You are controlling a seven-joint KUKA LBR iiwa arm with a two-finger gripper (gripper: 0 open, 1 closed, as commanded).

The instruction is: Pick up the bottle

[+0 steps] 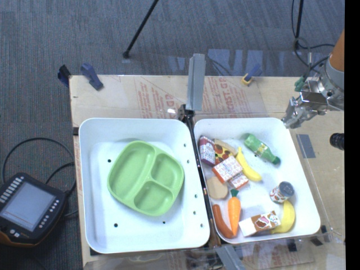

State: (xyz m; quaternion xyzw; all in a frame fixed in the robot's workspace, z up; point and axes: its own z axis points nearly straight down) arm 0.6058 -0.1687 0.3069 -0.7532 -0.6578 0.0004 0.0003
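Observation:
A small green bottle (261,149) lies on its side in the right bin (301,167), near the bin's back right corner, its cap pointing toward the front right. My gripper (295,116) hangs over the bench just beyond the right bin's back right corner, up and to the right of the bottle and apart from it. Nothing shows between its fingers.
The right bin also holds toy food: two bananas (248,166), a carrot (234,209), a sausage (221,220), small boxes (227,169), a tin (282,192). A green divided plate (146,178) lies in the left bin (90,207). A pendant (28,207) rests on the floor at left.

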